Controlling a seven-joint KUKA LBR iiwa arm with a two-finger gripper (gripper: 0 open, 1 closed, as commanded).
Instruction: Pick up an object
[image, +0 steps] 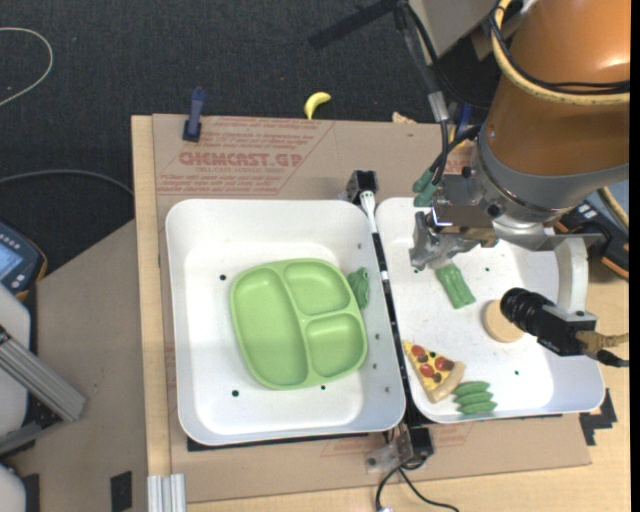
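My gripper hangs over the upper left part of the right bin. Just below and to its right a green stick lies tilted on the bin floor, close to the gripper's tip. Further right rests a tan round piece, partly hidden. A toy pizza slice and a green pea pod sit near the bin's front edge. In the left bin a green divided plate lies flat, with a small green leafy piece at its right rim.
The arm's orange and grey body covers the upper right of the right bin. A black clamp sits on the ridge between the bins. A small yellow object and a blue clip lie at the board's far edge.
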